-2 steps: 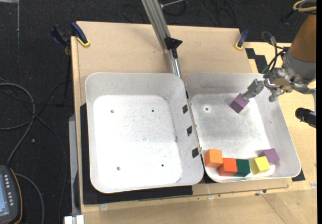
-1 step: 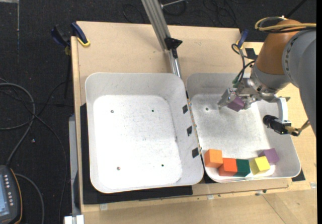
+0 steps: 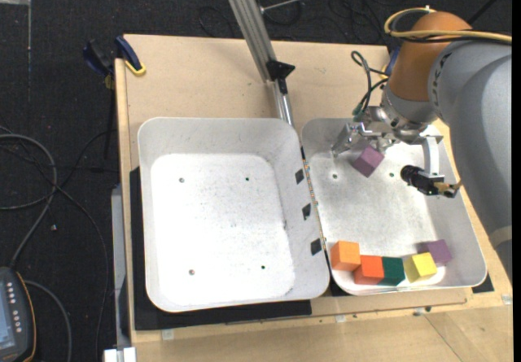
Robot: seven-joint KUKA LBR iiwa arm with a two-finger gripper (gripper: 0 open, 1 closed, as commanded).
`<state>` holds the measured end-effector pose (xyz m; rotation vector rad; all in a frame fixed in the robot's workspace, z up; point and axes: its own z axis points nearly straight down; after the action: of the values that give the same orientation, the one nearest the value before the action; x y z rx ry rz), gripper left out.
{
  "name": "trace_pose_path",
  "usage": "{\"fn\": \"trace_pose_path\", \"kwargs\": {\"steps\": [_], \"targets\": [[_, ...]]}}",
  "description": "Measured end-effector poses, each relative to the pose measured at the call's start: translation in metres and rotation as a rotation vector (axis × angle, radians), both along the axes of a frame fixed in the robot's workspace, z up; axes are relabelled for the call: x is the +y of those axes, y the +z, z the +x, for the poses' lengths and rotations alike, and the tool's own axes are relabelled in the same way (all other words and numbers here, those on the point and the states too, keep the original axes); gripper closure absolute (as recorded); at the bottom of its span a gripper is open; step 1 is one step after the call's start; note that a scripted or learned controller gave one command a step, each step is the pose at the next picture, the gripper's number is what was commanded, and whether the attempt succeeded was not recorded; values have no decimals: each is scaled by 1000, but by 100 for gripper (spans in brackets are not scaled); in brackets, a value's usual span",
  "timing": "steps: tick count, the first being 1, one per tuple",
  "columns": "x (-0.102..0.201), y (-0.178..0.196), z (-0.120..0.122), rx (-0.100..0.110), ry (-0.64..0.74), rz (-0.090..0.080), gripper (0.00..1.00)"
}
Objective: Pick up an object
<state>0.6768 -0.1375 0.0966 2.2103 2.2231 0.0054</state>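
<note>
Purple block just below end effector, grip state unclear, over rt bin.

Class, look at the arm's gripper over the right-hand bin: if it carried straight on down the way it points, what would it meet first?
Probably the purple block, which sits right at the gripper, with the right bin floor beneath. Depth is unclear from this slanted view, so whether they touch is uncertain.

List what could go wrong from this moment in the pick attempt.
The purple block hangs tilted just under the gripper, above the right bin. If the hold is only on a corner, it may slip and fall back. The other blocks sit packed along the near wall of that bin, so a later pick there could nudge neighbours.
</note>
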Motion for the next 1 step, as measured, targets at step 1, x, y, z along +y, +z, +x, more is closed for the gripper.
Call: {"fn": "trace_pose_path", "kwargs": {"steps": [1], "targets": [[-4,-1,-27,8,-6,1,0]]}}
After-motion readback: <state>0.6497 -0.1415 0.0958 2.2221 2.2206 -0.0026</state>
